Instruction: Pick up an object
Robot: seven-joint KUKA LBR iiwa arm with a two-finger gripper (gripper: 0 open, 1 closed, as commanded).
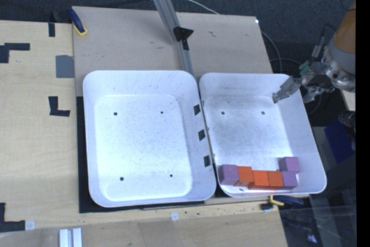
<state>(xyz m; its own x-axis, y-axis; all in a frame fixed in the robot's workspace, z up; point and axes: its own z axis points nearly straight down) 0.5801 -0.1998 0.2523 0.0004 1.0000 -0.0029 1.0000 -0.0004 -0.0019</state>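
Camera view, looking down at a slant on my bench: two shallow white plastic bins sit side by side on a pale wooden board. The left white bin (139, 136) takes up the middle of the picture, and the right white bin (254, 118) touches it along one long edge, where I can see three small dark clips.

In the right bin, a cluster of small blocks lies against the near wall. From left to right I see a purple cube (229, 173), two orange blocks (260, 178) pressed together, and two more purple cubes (289, 172), one stacked slightly behind the other in the near right corner. All of them touch one another in a row.

My grey robot arm with its orange band (346, 43) comes in from the right edge. Its two-finger gripper (300, 88) hangs over the far right rim of the right bin, well apart from the blocks. One grey finger (284, 91) points left over the bin floor. At this size I cannot tell whether the fingers are spread or pressed together, and I see nothing between them.

A ribbed silver metal pole (165, 6) slants down from the top to the gap between the bins. A thin white cable (225, 11) runs across the board behind it.
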